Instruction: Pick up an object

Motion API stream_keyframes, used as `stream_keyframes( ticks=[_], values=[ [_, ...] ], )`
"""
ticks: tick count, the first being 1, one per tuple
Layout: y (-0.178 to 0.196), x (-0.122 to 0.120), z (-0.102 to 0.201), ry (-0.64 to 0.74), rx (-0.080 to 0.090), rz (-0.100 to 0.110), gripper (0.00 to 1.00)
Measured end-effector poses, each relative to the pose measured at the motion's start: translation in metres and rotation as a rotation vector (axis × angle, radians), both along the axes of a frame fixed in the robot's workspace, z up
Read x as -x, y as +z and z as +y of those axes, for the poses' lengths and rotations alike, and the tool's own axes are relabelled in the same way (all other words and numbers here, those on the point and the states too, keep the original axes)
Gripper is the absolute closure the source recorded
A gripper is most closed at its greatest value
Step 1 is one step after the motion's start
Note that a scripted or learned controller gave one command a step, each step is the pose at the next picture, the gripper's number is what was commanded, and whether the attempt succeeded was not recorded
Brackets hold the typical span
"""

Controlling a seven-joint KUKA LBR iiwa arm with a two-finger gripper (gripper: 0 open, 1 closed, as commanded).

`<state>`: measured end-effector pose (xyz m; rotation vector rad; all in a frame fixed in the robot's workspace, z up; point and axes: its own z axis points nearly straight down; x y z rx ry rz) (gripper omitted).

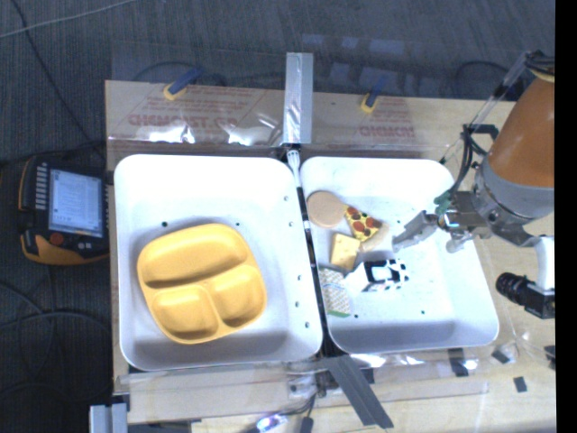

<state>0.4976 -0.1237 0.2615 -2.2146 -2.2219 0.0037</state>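
Note:
The right bin holds a cluster of small objects near its left wall. There is a tan round disc, a toy pizza slice, a yellow wedge, a black-and-white piece and a flat patterned piece. My gripper reaches in from the right, low over the bin, its tip just right of the pizza slice and above the black-and-white piece. Nothing is visibly held in it.
The left bin carries a yellow divided tray. A metal divider strip runs between the bins at the back. A handheld pendant lies off the bench at the left. Cables and fittings sit by the right bin's right edge.

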Motion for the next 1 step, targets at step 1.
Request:
stream_keyframes(
  ticks=[1],
  values=[
    [-0.1068,-0.0447,0.0089,0.172,-0.001,-0.001,0.00]
  ],
)
